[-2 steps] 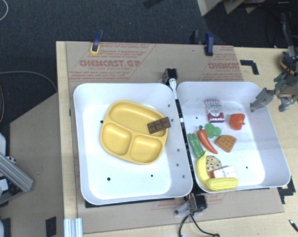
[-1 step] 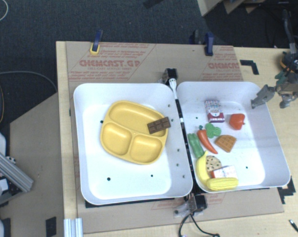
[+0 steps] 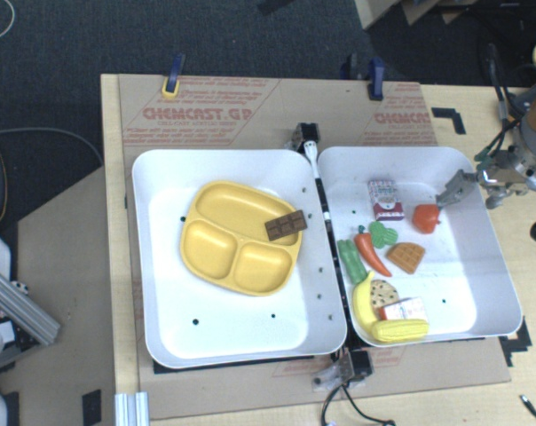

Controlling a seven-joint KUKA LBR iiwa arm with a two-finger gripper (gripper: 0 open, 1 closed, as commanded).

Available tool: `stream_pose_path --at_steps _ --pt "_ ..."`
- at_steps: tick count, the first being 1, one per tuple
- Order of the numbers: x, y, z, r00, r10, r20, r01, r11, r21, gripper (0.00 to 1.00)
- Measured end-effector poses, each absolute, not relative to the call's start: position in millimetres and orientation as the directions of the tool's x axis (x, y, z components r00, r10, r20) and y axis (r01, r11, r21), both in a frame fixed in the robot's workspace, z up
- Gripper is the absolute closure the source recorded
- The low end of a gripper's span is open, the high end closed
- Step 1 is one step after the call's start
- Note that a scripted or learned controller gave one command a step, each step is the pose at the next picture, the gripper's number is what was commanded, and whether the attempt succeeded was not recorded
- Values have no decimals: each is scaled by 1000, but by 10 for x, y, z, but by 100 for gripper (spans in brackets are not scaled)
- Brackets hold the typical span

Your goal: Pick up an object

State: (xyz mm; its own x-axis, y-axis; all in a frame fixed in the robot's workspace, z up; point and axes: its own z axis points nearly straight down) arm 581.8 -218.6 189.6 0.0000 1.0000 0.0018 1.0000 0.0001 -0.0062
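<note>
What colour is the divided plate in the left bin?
Yellow; the divided plate shows clearly in the camera view.

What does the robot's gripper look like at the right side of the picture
The gripper is grey metal, with a slim finger ending in a darker tip over the right bin. Behind it sits a bulkier silver-grey wrist block with dark parts. A thin greenish cable runs beside the wrist, and dark cables hang above it near the picture's edge. No markings can be made out.

Yellow tray (image 3: 224, 238), brown chocolate bar (image 3: 285, 226) (ridged), red tomato (image 3: 425, 218), orange carrot (image 3: 372, 254).
</note>
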Motion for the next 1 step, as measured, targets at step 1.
stream_pose_path --at_steps 1 --pt "5892 -2137 1417 -2 1000 2 1000 2 -5 0"
